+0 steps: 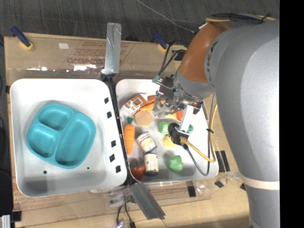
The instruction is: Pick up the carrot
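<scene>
Gripper [161, 109] hovers over the right bin [202, 167], jaw state impossible to tell, and it should shift left and align along the carrot [129, 137] by the divider.

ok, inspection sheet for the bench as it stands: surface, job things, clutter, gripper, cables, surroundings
surface: two white bins side by side, left bin, right bin.
job's things: carrot lying at the right bin's left wall, untouched.
clutter: teal divided plate in the left bin; two small cans, strawberry, green pepper.
gripper: gripper above the right bin's far end, apart from the carrot.
cables: yellow cable looping off the wrist.
surroundings: cardboard sheet, dark floor.
</scene>
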